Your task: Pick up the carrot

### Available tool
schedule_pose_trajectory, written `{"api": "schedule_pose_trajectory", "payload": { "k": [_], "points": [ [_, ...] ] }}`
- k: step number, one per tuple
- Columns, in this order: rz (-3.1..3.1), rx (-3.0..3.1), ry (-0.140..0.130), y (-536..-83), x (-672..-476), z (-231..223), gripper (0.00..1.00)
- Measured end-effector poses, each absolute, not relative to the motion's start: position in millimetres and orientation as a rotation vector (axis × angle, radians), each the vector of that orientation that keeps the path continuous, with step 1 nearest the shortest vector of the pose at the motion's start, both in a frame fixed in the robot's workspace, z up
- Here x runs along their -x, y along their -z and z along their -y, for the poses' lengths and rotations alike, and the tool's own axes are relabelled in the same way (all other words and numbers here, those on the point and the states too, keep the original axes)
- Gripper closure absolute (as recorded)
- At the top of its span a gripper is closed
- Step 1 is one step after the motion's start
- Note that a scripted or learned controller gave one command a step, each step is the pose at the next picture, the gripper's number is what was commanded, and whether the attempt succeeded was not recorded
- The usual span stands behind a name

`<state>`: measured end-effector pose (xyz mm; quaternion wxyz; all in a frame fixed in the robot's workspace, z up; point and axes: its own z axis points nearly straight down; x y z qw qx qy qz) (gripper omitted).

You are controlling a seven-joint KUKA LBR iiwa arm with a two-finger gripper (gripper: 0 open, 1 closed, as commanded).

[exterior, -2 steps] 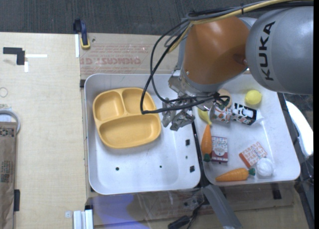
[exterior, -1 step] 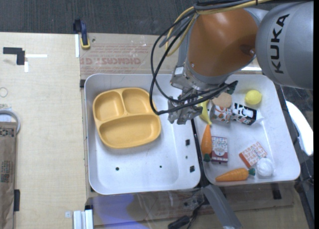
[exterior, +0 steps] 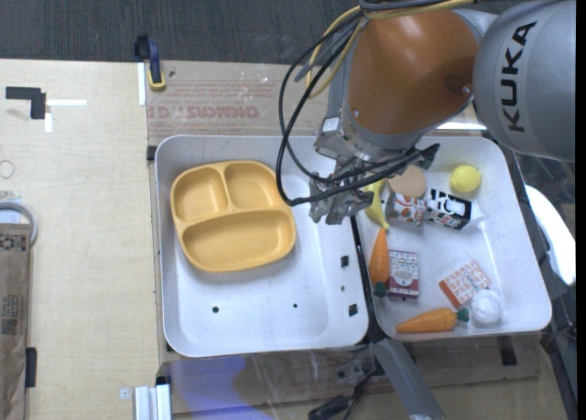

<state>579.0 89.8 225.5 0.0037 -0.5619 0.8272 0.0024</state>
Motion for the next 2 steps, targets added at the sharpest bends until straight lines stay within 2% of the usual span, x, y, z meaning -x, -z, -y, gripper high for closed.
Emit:
{"api": "schedule_pose_trajectory", "payload": {
  "k": [1, 2],
  "points": [
    [-2.595, 1.75, -0.011, -234.7, -580.1, -89.8, 1.0],
    [-2.346, 2.087, -0.004, -214.1, -553.2, -84.6, 1.0]
  ]
}}
